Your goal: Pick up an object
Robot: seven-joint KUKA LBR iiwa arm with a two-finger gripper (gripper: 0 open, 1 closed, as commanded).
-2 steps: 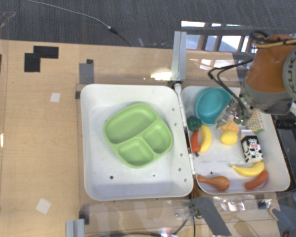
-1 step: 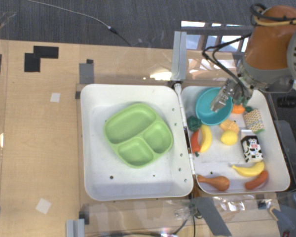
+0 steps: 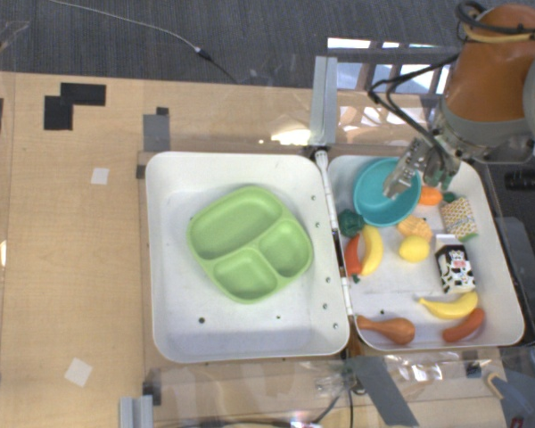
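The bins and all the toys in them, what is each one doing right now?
Green divided plate: flat in the left bin, nothing on it.
Teal bowl: tilted in the right bin, gripper at its rim.
Two bananas: lying down.
Lemon: resting loose.
Cow-patterned carton: lying down.
Gripper: over the bowl.

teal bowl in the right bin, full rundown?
The teal bowl is a round, smooth, plastic-looking dish lying in the upper left part of the right bin, seemingly tilted with its opening facing up. The hand sits at its upper right rim. An orange piece borders its right side; a yellow banana lies just below.
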